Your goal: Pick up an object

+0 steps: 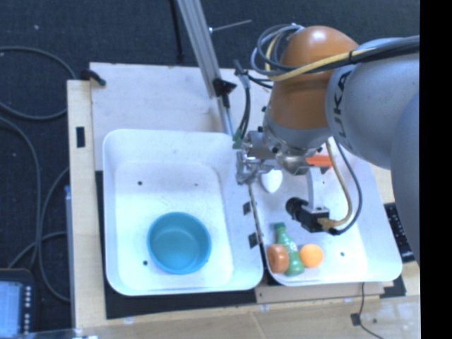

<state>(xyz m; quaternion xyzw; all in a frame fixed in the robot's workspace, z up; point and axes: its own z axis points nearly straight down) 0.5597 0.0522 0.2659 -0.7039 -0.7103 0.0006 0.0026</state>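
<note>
Clutter lies bunched at the near edge of the right bin [364, 258]: a red-brown piece [277, 259], a green bottle-shaped toy [288, 246] and an orange ball [311, 255]. Level with them, a blue bowl [179, 242] rests in the left bin [127, 162]. Further back I see the gripper [251, 167] low over the divide between the bins, a white egg-shaped object [271, 181] just beside it. I cannot tell whether it grips anything. Beyond lie the pale surface [145, 97], a slanted metal rail [196, 30] and the dark floor [106, 13].

On the pale wooden worktop [83, 210], two shallow white bins side by side. Left bin [121, 150] and right bin [357, 260] close together, rims meeting mid-worktop.
</note>
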